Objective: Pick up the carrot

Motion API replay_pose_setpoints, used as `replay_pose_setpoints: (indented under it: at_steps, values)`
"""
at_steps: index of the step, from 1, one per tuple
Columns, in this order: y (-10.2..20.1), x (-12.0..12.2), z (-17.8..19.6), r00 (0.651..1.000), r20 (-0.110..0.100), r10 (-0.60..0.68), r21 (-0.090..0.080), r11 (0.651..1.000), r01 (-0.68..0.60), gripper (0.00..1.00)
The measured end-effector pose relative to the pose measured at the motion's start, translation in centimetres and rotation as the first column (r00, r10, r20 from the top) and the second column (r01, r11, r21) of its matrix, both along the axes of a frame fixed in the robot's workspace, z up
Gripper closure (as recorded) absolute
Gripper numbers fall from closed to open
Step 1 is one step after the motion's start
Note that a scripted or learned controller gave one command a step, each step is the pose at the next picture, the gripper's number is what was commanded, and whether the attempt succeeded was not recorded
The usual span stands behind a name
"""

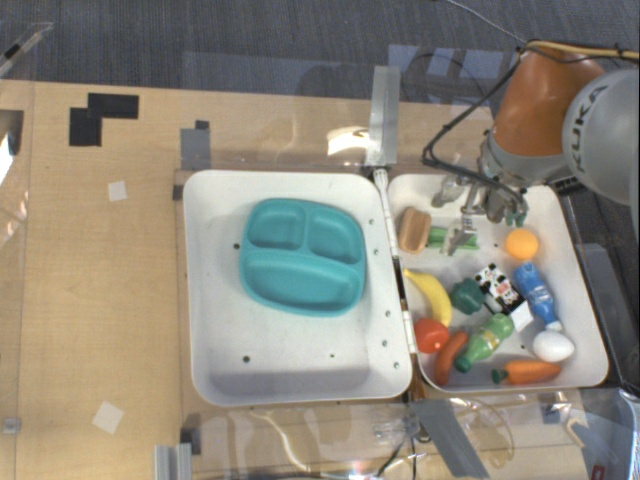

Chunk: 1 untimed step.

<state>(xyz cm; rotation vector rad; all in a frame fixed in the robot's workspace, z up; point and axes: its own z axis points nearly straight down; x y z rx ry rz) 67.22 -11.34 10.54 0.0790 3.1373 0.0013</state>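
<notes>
Jaws (pixel 463 230) spread, empty, above right bin (pixel 575 258); "KUKA" on arm (pixel 600 128); carrot (pixel 528 372) untouched

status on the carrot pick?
Gripper over right bin's far end, holding nothing. Carrot at near edge, untouched. White egg beside it.

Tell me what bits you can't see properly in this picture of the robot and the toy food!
- Gripper: too small and blurred in the camera view to tell whether its fingers are open or shut.
- Carrot: its green end is small and blurred against the right bin.
- Black-and-white toy: too small to identify.
- Arm: cut off by the right edge.
</notes>
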Motion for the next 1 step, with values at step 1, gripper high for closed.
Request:
replay_pose_setpoints:
  at_steps: [1]
  values:
    - [-4.58,-2.5,-0.64,0.951,0.005,0.309,-0.006,0.951,-0.309,0.0]
